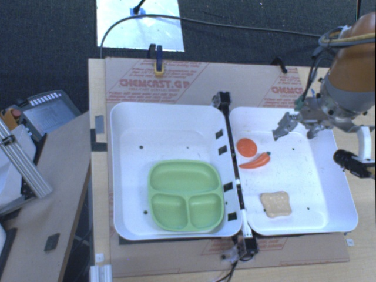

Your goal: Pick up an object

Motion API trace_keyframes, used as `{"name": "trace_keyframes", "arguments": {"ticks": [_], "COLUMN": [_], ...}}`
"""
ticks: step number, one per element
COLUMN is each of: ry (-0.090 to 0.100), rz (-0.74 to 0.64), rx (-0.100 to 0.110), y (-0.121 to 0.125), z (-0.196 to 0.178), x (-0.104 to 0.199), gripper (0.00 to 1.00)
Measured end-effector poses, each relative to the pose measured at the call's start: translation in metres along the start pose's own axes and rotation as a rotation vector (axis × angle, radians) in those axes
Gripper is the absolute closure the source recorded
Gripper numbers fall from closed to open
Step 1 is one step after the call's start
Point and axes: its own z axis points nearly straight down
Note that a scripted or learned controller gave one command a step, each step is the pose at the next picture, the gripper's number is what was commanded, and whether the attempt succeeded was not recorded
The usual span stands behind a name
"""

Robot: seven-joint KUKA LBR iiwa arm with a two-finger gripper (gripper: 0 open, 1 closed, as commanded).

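Arm: grey KUKA arm with an orange band [352, 40] enters from the right of the camera view and hangs over the far right part of the right-hand bin.
Gripper: two-finger gripper [298, 127] is above the rear half of the right shallow white bin [335, 213], clear of every object.
Jaws: spread wide, one finger [284, 126] towards the bin's middle and the other nearer the arm; nothing lies between them.
Round orange-red flat disc [247, 146]: lies on the floor of the right bin, near its left wall, left of and below the gripper, apart from it.
Orange-red chilli-shaped piece with a dark tip [255, 161]: lies just in front of the disc, tilted, its dark end pointing to the right; whether it touches the disc cannot be told.
Tan bread-slice-shaped piece [275, 204]: lies flat in the front part of the right bin, well apart from the gripper.
Left shallow white bin [126, 128]: sits side by side with the right bin, the two joined along a dark clipped seam.
Pale green plastic divided plate with three compartments [187, 195]: rests flat in the front right part of the left bin.
Bench surface: brown printed cardboard sheet [194, 81] lies under both bins.
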Motion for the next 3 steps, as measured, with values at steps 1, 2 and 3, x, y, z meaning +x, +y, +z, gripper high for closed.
{"name": "trace_keyframes", "arguments": {"ticks": [1,2,3], "ry": [-0.001,0.000,0.000], "rz": [-0.002,-0.002,-0.001], "rx": [-0.011,-0.008,-0.006], "y": [0.002,0.003,0.003], "z": [-0.006,0.046,0.108], "x": [0.000,0.011,0.007], "gripper": [0.00,0.00,0.00]}}
